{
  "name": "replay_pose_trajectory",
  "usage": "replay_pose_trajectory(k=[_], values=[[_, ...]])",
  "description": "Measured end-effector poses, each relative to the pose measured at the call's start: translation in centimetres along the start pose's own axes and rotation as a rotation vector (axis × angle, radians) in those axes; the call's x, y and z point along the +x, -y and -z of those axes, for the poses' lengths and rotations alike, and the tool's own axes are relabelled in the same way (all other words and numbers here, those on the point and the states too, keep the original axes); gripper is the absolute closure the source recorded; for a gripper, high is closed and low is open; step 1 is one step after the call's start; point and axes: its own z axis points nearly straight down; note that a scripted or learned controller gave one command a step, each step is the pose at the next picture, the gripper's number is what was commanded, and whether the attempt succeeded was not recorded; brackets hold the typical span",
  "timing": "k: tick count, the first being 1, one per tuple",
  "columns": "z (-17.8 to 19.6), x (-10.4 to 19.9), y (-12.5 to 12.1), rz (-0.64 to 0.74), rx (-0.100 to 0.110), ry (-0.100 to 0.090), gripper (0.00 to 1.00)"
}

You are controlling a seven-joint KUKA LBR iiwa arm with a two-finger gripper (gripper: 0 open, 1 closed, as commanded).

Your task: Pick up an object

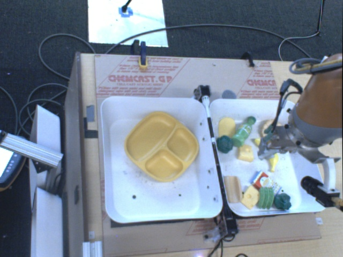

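Note:
The right bin (308, 206) holds several toy foods: a yellow piece (226, 126), a green bottle (243, 131), a dark green broccoli-like piece (224, 143), a yellow wedge (246, 153), a small yellow piece (273, 163), a tan bread slice (233, 189), a red and white box (261, 180), a ribbed green piece (266, 197) and a dark green lump (282, 201). My gripper (267, 148) hangs low over the middle of this bin, just right of the yellow wedge and directly above the small yellow piece. The arm's body hides the bin's right part.
The left bin (115, 159) bears a yellow divided plate (162, 145). A black ridge (213, 149) separates the two bins. Cables run along the floor behind the bench, and a black part of the arm (316, 189) overhangs the right bin's front corner.

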Motion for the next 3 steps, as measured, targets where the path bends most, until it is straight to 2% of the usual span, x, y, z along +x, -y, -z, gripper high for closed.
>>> replay_pose_trajectory(k=[1,2,3], values=[[-0.1,0.0,0.1,0.000,0.002,0.000,0.00],[-6.1,-0.1,-9.5,0.001,0.004,0.000,0.00],[-6.2,2.4,-8.9,0.002,0.005,-0.001,0.00]])
